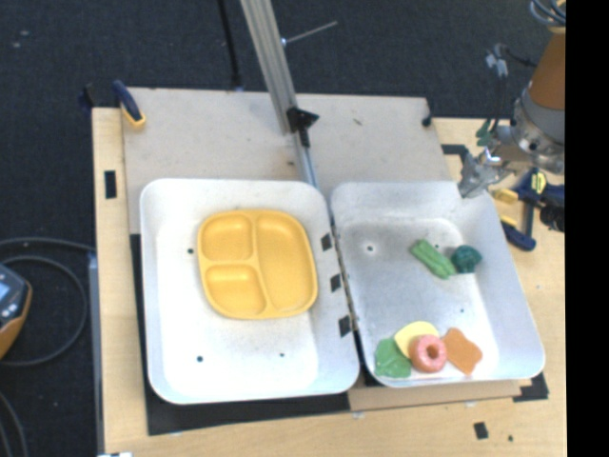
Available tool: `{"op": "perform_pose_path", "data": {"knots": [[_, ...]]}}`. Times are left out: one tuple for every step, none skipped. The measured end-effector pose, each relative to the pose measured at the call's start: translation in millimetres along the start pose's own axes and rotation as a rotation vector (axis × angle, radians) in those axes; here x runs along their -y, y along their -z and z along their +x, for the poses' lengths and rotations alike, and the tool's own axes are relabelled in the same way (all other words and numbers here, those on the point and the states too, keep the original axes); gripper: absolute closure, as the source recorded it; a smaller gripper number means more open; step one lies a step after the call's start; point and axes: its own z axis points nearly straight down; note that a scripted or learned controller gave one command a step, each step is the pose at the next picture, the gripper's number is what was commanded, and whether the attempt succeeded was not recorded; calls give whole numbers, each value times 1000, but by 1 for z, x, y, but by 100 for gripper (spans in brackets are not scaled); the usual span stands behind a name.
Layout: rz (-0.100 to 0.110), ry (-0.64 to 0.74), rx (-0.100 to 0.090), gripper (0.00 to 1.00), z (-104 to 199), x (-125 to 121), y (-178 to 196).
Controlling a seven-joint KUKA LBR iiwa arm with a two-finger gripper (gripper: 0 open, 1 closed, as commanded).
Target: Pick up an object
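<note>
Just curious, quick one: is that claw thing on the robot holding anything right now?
Tool: nothing seen in it; it sits over the top right edge of the right bin. Open or closed cannot be told.

A pale wooden worktop point(114, 369) stands on a dark, speckled carpet floor point(57, 27) that surrounds it on the far and left sides. A slanted metal post point(268, 50) rises from the middle of the worktop's far part, with a black bracket point(302, 120) at its foot, and a blue and yellow clamp point(128, 103) grips the far left corner. Black cables point(48, 255) loop across the floor beside the worktop's left edge, and the light is even and flat.
</note>
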Motion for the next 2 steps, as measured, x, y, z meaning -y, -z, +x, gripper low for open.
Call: {"op": "perform_pose_path", "data": {"knots": [[3, 6, -3, 100, 48, 4, 8], [5, 5, -2, 100, 98, 16, -1]]}}
